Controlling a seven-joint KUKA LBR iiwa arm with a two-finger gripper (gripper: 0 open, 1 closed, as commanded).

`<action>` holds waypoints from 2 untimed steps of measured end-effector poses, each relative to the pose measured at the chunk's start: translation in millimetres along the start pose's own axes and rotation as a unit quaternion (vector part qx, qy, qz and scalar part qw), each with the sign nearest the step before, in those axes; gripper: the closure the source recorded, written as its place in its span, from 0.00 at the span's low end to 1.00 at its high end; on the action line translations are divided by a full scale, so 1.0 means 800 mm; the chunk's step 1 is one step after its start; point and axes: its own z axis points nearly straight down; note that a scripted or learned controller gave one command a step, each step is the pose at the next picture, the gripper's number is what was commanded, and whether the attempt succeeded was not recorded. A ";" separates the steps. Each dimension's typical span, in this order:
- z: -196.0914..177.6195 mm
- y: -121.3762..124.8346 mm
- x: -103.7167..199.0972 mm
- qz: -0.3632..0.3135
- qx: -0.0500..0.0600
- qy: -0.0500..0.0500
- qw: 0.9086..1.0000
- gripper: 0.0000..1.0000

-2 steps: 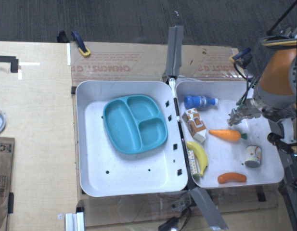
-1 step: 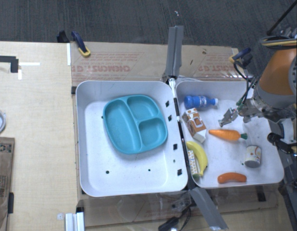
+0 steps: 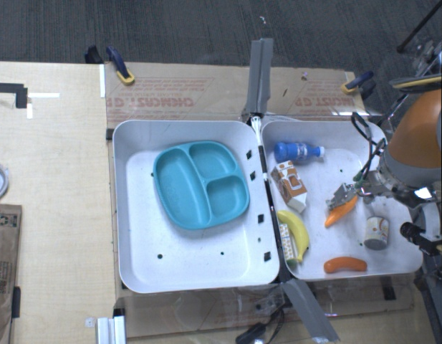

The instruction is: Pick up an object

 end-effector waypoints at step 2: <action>-0.142 0.034 0.101 0.081 0.000 0.000 0.997 1.00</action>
